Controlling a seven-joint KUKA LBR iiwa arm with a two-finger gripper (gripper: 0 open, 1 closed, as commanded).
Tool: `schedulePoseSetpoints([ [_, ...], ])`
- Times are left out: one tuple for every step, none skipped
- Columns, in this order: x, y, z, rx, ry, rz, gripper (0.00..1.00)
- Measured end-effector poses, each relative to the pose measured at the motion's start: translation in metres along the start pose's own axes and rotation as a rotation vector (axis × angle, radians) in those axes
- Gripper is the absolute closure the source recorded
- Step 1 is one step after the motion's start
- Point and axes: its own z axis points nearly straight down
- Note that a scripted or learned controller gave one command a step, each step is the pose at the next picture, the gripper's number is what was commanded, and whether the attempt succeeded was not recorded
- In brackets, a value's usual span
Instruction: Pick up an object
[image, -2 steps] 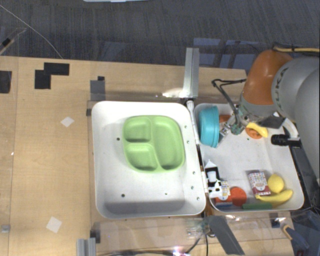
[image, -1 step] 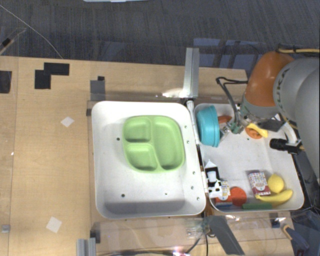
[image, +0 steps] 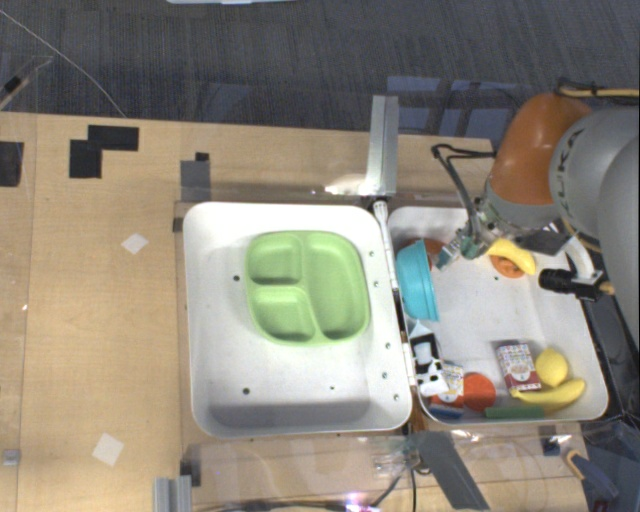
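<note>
My gripper (image: 452, 250) hangs low over the back of the right bin (image: 490, 310), under the grey wrist with its orange band. A blue bowl (image: 417, 283) stands on edge against the bin's left wall, just in front and to the left of the gripper. A small orange piece (image: 431, 244) peeks out behind the bowl, close to the gripper tip. A yellow-orange fruit-like object (image: 511, 260) lies just to the right of the gripper. I see nothing held.
Along the right bin's front lie a lemon (image: 551, 366), a banana (image: 552, 396), a small printed box (image: 516, 364), a red object (image: 478, 388) and a black-and-white item (image: 428, 362). The left bin (image: 215, 300) holds a green divided plate (image: 305, 287).
</note>
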Motion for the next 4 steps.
schedulePoseSetpoints([
  [-0.002,-0.002,-0.131,-0.009,0.005,-0.01,1.0],
  [0.038,0.04,-0.102,0.001,0.017,0.019,1.0],
  [0.04,0.05,-0.159,-0.001,0.013,0.165,1.0],
  [-0.04,-0.003,-0.144,0.004,0.013,0.112,1.0],
])
